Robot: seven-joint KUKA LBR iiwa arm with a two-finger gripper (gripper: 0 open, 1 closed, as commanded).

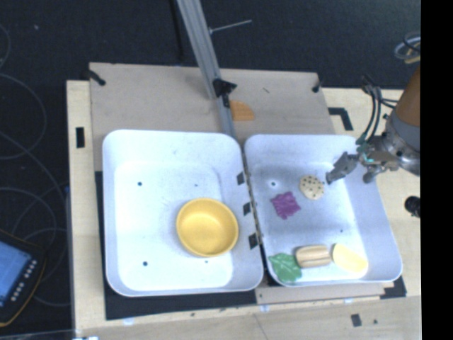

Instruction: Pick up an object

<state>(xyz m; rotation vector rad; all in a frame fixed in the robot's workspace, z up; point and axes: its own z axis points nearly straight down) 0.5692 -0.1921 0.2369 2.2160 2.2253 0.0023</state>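
Camera view: looking down on two white bins side by side, arm coming in from the right.

Gripper [338, 171]: hovering over the right bin's [368, 211] far right part, fingers look spread apart with nothing between them, so it's open and not carrying anything as far as I can see.

Closest target: the speckled cookie-looking thing [311, 187], just beside the fingertips, on the bin floor toward the far side. My guess is that's the easiest pick.

How it'd handle: looks small, light and stiff, probably a plastic toy. Roundish and flat-ish, so I'd pinch across its width from above. Could skate on the smooth bin floor if one finger touches first.

Other stuff in the right bin: one purple crumpled piece [285, 205] near the middle (looks soft, floppy, hard to pinch cleanly), one green leafy thing [284, 266] at the near left corner, one tan roll-shaped object [313, 256] touching or almost touching it, one yellow lemon-like piece [350, 258] just right of the roll.

Left bin [134, 154]: one yellow bowl [207, 227], near right part. Rim is the only place to grab that, and it looks slippery.

Count: five items right, one left, six total.

Risk: near-side trio is bunched up, fingers would likely bump neighbours.
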